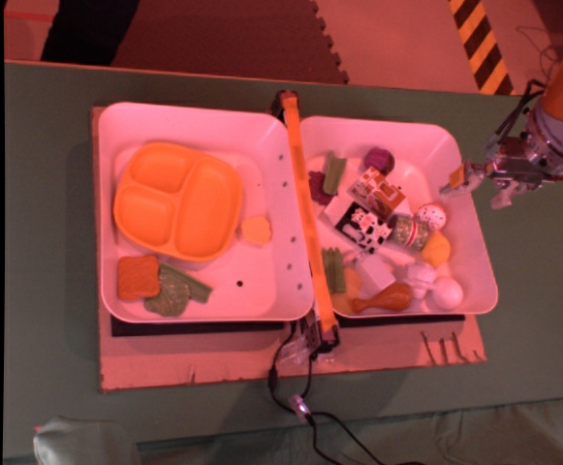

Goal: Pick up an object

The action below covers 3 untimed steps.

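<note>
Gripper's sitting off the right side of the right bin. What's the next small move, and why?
Probably shift the gripper left, over the right bin, before descending. It hangs outside the bin's right rim, above the green bench, while the toys, such as the white ball and drumstick, lie inside.

Orange divided plate (177,201); black-and-white cow-patterned carton (361,228); white bins (262,134); purple ball (378,159).

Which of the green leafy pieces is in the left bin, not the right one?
The green leaf at the left bin's front, beside the brown square piece. The other two green pieces lie in the right bin.
</note>
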### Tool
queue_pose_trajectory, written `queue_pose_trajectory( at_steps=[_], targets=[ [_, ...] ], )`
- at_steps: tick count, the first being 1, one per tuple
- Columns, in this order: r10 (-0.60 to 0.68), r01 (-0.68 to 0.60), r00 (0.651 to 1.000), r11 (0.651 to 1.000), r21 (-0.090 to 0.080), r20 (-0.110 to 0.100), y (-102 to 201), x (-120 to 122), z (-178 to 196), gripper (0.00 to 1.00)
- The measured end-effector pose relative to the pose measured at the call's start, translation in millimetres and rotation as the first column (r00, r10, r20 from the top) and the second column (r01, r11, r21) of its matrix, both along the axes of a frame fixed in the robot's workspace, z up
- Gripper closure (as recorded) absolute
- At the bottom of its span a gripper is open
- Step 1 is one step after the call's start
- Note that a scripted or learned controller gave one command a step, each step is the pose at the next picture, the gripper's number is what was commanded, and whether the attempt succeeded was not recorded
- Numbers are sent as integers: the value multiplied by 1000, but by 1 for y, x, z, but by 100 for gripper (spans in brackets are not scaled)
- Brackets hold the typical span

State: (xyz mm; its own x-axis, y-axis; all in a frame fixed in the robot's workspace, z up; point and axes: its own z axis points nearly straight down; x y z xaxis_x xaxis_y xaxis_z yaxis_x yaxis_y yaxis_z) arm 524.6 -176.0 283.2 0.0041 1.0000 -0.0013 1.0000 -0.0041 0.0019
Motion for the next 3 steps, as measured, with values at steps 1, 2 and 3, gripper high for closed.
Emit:
queue_pose_trajectory(
  at_steps=[1,2,3],
  targets=[
    [-1,1,1000,1000,0,-4,-4,-7,-43,0],
    [-1,1,1000,1000,1,-6,-9,-2,-102,0],
    [0,0,1000,1000,2,-6,-4,-2,-145,0]
  ],
)
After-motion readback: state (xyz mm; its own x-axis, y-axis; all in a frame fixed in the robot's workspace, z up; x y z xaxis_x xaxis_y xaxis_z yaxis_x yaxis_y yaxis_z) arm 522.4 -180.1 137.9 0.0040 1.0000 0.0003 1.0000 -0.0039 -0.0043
